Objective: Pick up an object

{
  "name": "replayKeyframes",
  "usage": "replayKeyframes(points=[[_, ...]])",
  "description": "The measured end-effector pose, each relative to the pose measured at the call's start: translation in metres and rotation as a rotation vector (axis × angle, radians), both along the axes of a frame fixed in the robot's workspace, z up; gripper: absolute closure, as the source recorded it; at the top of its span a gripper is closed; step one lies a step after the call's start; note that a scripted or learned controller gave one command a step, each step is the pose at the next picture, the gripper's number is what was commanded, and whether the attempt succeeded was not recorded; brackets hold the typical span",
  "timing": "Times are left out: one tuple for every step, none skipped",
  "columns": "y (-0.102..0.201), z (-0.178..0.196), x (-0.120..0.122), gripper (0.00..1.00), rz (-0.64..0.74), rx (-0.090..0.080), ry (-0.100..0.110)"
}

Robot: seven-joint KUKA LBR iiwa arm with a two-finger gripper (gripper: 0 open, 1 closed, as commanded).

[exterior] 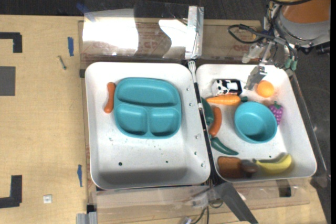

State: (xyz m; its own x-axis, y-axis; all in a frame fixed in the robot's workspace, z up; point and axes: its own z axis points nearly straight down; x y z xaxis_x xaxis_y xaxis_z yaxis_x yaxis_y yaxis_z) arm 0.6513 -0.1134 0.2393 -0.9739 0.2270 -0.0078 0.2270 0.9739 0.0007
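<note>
My gripper (255, 77) hangs over the far edge of the right bin (304, 149), just up and left of a small orange fruit (266, 89). Nothing shows held in it. Close by on its left lie a black-and-white toy cow (227, 85) and a carrot (226, 99). A teal bowl (255, 122) sits in the middle of this bin, with purple grapes (276, 111) at its right. A banana (274, 164) and a brown item (230, 166) lie along the near wall.
The left bin (100, 165) holds a teal divided plate (147, 106) and an orange sausage (109, 97). A green pod (223, 146) and a reddish sausage (216, 122) lie by the divider. Cables (247, 34) trail behind the right bin.
</note>
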Motion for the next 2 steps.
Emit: replayKeyframes(points=[[-0.016,-0.121,-0.074,0.0,-0.161,0.002,0.012],[0.006,-0.149,-0.073,0.0,-0.11,-0.003,0.006]])
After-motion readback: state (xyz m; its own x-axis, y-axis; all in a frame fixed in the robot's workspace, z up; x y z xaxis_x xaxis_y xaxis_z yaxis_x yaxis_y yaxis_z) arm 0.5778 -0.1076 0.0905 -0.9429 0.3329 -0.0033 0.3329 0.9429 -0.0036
